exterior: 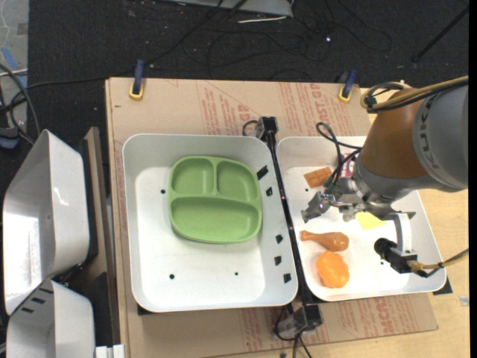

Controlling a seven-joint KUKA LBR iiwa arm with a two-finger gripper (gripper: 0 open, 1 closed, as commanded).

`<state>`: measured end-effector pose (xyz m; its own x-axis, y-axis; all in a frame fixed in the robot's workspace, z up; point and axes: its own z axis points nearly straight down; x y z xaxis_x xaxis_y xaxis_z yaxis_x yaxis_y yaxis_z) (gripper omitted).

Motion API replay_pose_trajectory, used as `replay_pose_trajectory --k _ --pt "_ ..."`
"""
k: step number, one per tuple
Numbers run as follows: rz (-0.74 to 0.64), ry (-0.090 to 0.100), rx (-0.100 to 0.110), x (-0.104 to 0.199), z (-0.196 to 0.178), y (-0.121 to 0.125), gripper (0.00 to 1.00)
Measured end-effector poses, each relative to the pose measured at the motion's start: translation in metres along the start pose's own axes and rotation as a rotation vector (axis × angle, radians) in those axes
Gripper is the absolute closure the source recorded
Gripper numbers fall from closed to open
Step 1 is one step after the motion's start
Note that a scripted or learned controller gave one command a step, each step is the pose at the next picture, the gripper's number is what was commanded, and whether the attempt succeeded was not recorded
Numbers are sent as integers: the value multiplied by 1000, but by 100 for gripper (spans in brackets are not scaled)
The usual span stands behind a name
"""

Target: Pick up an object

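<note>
The right bin point(428, 222) holds several toy foods. A small orange-brown piece point(318, 176) lies near its back left, a tan drumstick point(325, 239) at mid left, and a round orange fruit point(333, 270) by the front. A yellow piece point(369, 220) peeks out from under the wrist. My gripper point(319, 206) hangs low over the bin's left part, between the orange-brown piece and the drumstick, just above the drumstick's thin end. I see nothing held in it.
The left bin point(149, 274) holds a green divided plate point(216, 200) toward its back. A black divider point(279, 200) runs between the bins. The arm covers the right bin's back right. Cardboard point(194, 99) surrounds both bins.
</note>
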<state>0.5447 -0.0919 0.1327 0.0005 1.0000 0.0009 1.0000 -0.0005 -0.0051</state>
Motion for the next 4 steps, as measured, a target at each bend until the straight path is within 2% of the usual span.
replay_pose_trajectory --k 1,2,3,4 --pt "1 0 0 1 43 -1 0" --pt "3 0 -4 0 31 0 100" --pt "-3 -2 -10 0 -33 1 100" --pt "-2 -2 -10 -5 -76 1 100"
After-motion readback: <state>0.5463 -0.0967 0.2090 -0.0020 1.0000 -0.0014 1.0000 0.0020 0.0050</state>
